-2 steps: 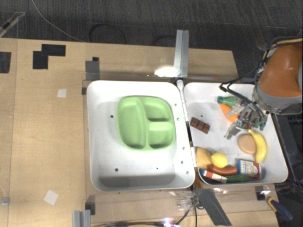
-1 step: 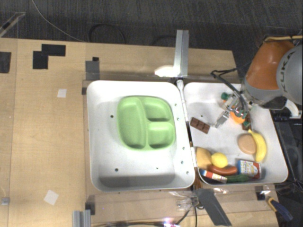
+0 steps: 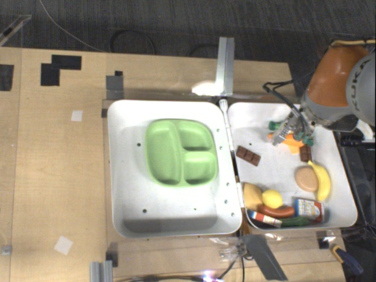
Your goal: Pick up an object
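1. The bench [image 3: 53, 175] carries two shallow white bins side by side: the left bin [image 3: 126, 216] and the right bin [image 3: 346, 210].
2. A green divided tray [image 3: 179, 151] lies in the middle of the left bin, with one long compartment on its left and two smaller ones on its right.
3. The arm [image 3: 338, 81], grey with an orange band, reaches in from the right over the upper right corner of the right bin.
4. The gripper [image 3: 288, 131] hangs low over the upper part of the right bin, above a small cluster of orange and green toy pieces [image 3: 294, 141]. Whether it is released, clenched or grasping anything cannot be told, since the tip blurs into the pieces beneath it.
5. A dark brown chocolate bar [image 3: 248, 155] lies tilted on the bin floor, left of and below the gripper and apart from it.
6. A smaller brown block [image 3: 305, 153] sits just below the cluster.
7. A tan round bun [image 3: 306, 179] lies in the right half of the bin, with a yellow banana [image 3: 321, 180] touching its right side.
8. Along the lower edge of the right bin things crowd together: a pale yellow lump [image 3: 251, 194], a lemon [image 3: 272, 199], a red sausage [image 3: 281, 211] and a small carton with a blue and red label [image 3: 308, 208].
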`<state>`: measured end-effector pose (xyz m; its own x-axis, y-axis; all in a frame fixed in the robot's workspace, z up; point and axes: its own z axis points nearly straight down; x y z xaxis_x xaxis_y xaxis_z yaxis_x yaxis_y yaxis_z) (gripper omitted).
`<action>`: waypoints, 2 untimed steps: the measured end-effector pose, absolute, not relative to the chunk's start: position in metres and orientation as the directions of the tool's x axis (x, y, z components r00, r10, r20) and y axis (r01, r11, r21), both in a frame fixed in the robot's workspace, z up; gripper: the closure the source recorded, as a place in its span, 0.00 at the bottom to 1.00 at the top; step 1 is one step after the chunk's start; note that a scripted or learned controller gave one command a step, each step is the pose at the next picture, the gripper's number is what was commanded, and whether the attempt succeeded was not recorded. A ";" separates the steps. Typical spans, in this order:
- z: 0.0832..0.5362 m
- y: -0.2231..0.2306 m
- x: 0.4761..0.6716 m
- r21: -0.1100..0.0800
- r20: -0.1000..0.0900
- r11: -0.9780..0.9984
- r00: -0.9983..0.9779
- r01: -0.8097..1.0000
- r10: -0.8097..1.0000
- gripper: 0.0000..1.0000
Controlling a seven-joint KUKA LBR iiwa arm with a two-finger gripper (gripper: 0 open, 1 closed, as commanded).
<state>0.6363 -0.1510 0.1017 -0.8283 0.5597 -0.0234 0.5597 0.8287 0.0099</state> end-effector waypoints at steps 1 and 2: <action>0.196 -0.137 0.661 0.007 -0.013 0.811 -0.811 0.585 0.585 1.00; 0.220 -0.095 0.619 0.006 -0.006 0.718 -0.718 0.696 0.696 1.00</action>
